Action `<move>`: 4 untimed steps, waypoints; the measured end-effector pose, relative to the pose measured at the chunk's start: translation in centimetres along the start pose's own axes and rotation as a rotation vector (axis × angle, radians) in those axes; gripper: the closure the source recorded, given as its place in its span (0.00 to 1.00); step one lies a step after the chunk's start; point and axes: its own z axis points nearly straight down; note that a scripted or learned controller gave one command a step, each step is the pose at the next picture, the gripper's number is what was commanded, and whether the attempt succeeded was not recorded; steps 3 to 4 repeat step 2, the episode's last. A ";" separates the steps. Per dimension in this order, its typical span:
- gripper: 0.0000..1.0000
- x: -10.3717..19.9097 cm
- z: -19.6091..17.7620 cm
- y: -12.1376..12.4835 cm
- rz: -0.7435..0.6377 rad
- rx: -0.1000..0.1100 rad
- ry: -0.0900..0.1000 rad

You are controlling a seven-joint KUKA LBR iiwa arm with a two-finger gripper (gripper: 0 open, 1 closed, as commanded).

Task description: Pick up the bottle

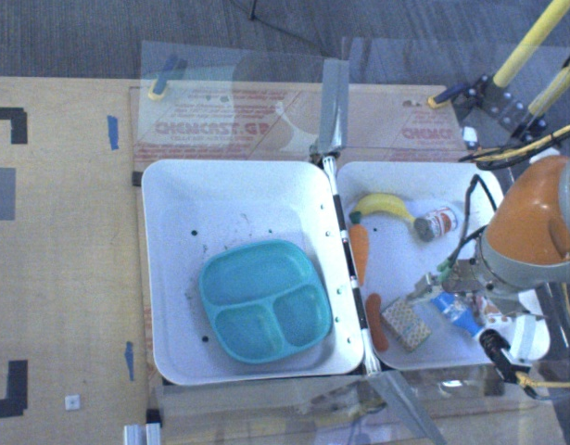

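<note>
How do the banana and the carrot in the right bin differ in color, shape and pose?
The banana is yellow; the carrot is orange. The banana is curved; the carrot is straight and tapered. The banana lies across the right bin near its far wall; the carrot lies lengthwise along its left wall. Both rest flat in the same bin.

A light wooden bench (53,276) carries two shallow white bins, the left bin (169,193) being the landmark here. Beyond its far edge lies brown printed cardboard (229,128) under a clear sheet. Farther off, dark grey carpet (99,17) covers the floor, crossed by a thin black cable (257,7). Left of the bin, black tape marks (11,123) and small blue tape strips (112,132) sit on the wood. Light seems even, perhaps from overhead.
</note>
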 end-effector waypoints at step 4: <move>1.00 0.7 -8.1 0.9 0.119 0.009 -0.001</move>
